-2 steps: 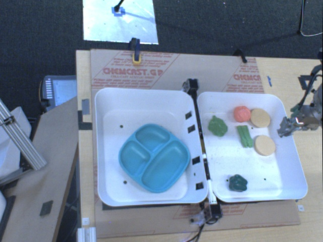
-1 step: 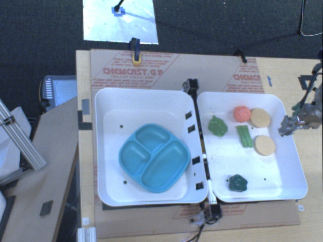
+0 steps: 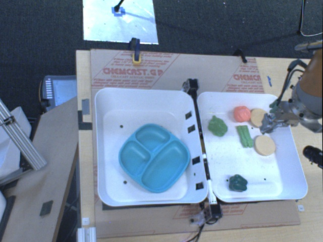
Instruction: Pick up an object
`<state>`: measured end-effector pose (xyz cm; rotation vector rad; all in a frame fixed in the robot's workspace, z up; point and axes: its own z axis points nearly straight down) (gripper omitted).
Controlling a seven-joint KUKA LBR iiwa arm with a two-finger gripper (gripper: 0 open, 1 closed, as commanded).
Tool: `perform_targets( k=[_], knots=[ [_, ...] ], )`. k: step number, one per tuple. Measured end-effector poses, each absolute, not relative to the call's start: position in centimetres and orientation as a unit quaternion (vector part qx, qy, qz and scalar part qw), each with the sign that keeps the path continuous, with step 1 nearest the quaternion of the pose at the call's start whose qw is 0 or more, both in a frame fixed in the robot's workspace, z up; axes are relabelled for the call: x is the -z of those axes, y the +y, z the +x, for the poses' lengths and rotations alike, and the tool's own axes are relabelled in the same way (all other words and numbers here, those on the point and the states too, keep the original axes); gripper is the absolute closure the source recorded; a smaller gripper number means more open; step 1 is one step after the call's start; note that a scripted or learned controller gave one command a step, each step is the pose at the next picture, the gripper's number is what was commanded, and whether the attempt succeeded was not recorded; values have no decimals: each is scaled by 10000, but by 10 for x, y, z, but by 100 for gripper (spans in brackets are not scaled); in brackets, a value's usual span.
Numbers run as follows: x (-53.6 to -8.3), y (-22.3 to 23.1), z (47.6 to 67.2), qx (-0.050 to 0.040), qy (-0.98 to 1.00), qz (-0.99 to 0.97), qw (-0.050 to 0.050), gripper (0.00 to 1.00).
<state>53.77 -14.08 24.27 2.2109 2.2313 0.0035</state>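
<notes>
The right bin [image 3: 290, 183] holds a light green lumpy piece [image 3: 218, 126], a red-orange ball [image 3: 242, 114], a green stick [image 3: 245, 135], two tan discs [image 3: 258, 117] [image 3: 265, 145] and a dark green lump [image 3: 237, 183]. My gripper [image 3: 267, 124] hangs low over the right side of that bin, between the two tan discs and just right of the green stick. Nothing shows held in it.
A blue divided plate [image 3: 154, 157] lies in the left bin [image 3: 108, 105]. A black clip strip [image 3: 198, 135] runs along the seam between the bins. The arm [image 3: 309, 97] comes in over the right bin's right rim. Cardboard [image 3: 151, 69] underlies both bins.
</notes>
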Motion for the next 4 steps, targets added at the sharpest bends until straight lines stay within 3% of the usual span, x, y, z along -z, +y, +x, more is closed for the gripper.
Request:
perform_targets(
  k=[1,3,4],
  knots=[
    [-234,-95,547,-11,7103,7039,3,100],
    [-236,20,592,-23,7108,7034,3,100],
    [-222,75,599,-11,7105,7037,-7,100]
  ],
)
